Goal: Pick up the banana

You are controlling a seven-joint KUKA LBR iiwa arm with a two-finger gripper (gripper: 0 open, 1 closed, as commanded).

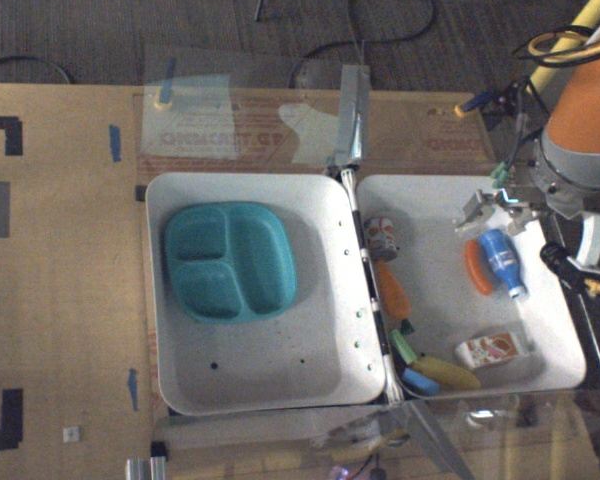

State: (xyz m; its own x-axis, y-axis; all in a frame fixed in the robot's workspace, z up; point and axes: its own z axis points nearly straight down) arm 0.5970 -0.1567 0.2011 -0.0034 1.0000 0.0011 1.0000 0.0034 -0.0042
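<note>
Landmark = the metal divider (352,193) sitting between the 2 white bins.

Left bin (180,368): teal 3-compartment plate (230,260) lying flat in the upper half, well clear of the divider.

Right bin (560,363):
- banana (445,372) lying flat near the bin's front edge, a short way right of the divider's lower end, long axis running roughly left-right. Nothing is gripping it.
- small blue item (420,382) touching the banana's left end, green piece (403,346) just above that, both hugging the divider.
- orange carrot-like item (391,290) lying right against the divider, about mid-height.
- small can (381,236) just above the carrot, also right beside the divider.
- red and white carton (492,350) sitting right of the banana, close but apart.
- blue bottle (502,262) lying tilted on the far side from the divider, an orange item (477,267) touching its left side.

Arm coming in from the right, orange band (582,108) showing at the upper right. Gripper (492,208) hovering over the right bin's upper right area, just above the blue bottle, well apart from the banana. Cannot tell how its grip is set, too blurred and cluttered with wiring at this angle. Nothing visibly in it.

Cables (385,13) lying on the floor beyond the divider's far end.
</note>
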